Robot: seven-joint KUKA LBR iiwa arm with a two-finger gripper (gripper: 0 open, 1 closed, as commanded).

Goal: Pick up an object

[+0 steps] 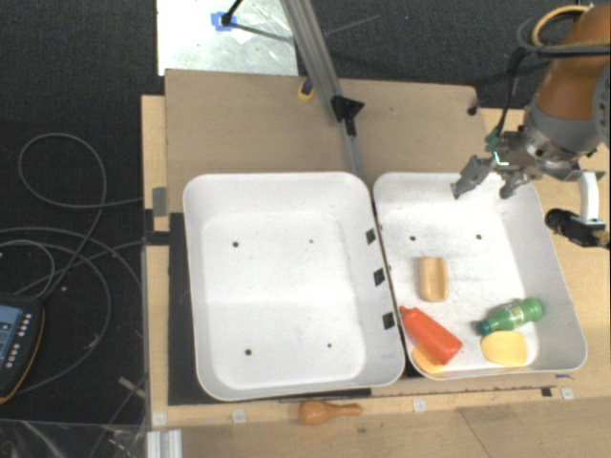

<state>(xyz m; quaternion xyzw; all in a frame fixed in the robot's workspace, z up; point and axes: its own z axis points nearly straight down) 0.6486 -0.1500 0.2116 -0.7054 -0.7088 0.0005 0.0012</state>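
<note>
Four objects lie in the right bin (pixel 552 256), all toward its near side: a tan bread-like piece (pixel 432 279) out in the open floor, an orange carrot-shaped toy (pixel 431 333) against the near-left corner, a green bottle (pixel 511 315) and a yellow lemon-like lump (pixel 503 348) touching each other near the right wall. The gripper (pixel 488 181) hangs above the far edge of this bin with its two fingers spread wide and nothing between them. For a clean pick, the tan piece looks the safest choice — it stands apart from the rest and away from the walls, so the fingers can straddle its narrow width without nudging a neighbour. Turning the wrist so the fingers close across the short side, then descending straight down before closing, should serve best. That piece lies nearer the camera and somewhat left of the gripper, well apart from it; the bottle and lemon sit nearer again, close under the bin's wall — a tighter approach. The left bin (pixel 205 256) plays no part.
</note>
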